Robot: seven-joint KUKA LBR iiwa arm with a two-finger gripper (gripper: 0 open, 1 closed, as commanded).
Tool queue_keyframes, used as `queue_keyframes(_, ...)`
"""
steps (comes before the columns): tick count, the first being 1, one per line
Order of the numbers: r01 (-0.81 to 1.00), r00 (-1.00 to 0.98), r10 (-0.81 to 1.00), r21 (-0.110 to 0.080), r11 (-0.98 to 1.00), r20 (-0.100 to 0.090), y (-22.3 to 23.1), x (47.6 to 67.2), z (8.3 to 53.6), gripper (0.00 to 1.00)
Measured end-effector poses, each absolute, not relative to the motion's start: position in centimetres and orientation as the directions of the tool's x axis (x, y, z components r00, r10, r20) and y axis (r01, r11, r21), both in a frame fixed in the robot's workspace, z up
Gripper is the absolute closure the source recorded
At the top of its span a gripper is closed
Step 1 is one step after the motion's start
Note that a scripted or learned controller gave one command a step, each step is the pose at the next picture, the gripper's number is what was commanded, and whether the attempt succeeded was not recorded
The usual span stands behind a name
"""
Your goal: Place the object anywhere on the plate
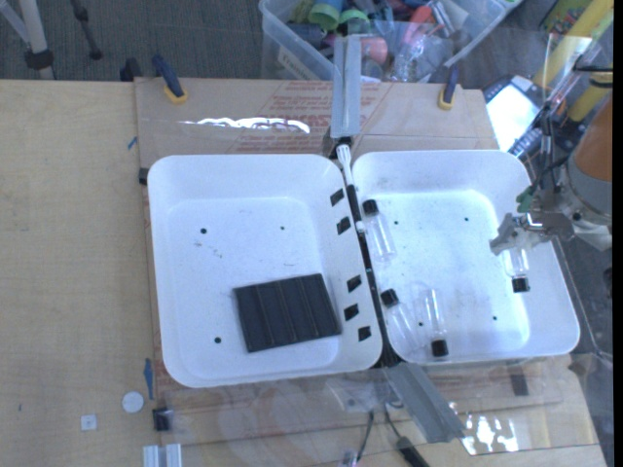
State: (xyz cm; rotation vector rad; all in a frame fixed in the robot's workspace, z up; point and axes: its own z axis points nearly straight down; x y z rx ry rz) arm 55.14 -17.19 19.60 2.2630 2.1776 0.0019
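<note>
While the bench (68, 261) is showing a few small bits at its near left corner, the left bin (195, 363) is sitting just behind them. The plate (287, 311), dark and ridged, is lying flat in this bin's near half, right of centre. Its near edge is running close to the bin's near wall. Open white floor is stretching from it to the far and left walls.

Black tabs (352, 282) are lining the seam where the two bins are meeting.

Clear, black-capped vials are lying in the right bin (555, 343). The near vial (426, 309) is resting by the near left corner, cap toward the near wall. The far vial (380, 233) is lying along the left wall, farther back. Bare floor is spreading between them and the right wall.

The gripper (519, 241) is hanging over the right wall, midway along it. The third vial (518, 264) is showing just below it, touching or nearly so. Whether the gripper is clasping this vial or is released cannot be told.

Beyond the bins, two clamps (171, 84) are pinning a cardboard sheet (234, 115). A tub (292, 27) of coloured toys is standing past the far edge.
</note>
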Motion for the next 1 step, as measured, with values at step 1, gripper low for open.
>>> queue_keyframes(1,0.691,0.723,0.691,-0.001,-0.723,-0.002,-14.04,61.92,11.86,1.0)
